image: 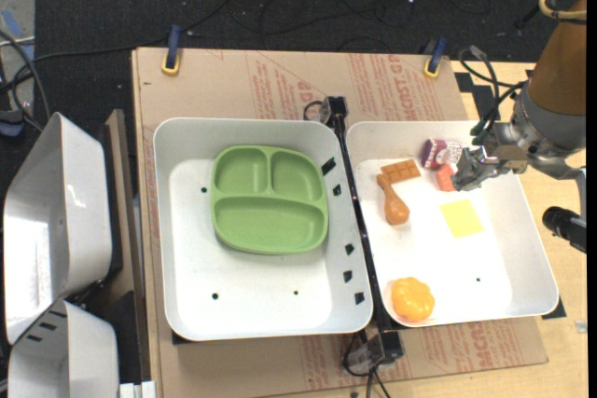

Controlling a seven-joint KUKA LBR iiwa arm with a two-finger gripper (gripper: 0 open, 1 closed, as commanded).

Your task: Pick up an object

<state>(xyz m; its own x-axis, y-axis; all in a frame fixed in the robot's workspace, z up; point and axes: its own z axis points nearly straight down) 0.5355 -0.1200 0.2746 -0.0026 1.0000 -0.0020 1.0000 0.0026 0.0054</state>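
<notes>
Brown cardboard [280, 93] underlies two white bins. Left bin [177, 294] carries a green divided plate [270, 199]. Right bin [522, 294] holds a drumstick [393, 200], cracker [400, 171], orange fruit [412, 298], yellow square [462, 219] and purple packet [437, 152]. Gripper [466, 172] hovers beside the packet; finger state unclear.

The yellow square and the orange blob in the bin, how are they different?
The yellow square lies flat and thin with straight edges; the orange blob is rounded, lumpy and taller. The yellow square sits mid-bin; the orange blob sits at the near rim. Both rest in the right bin, untouched.
</notes>
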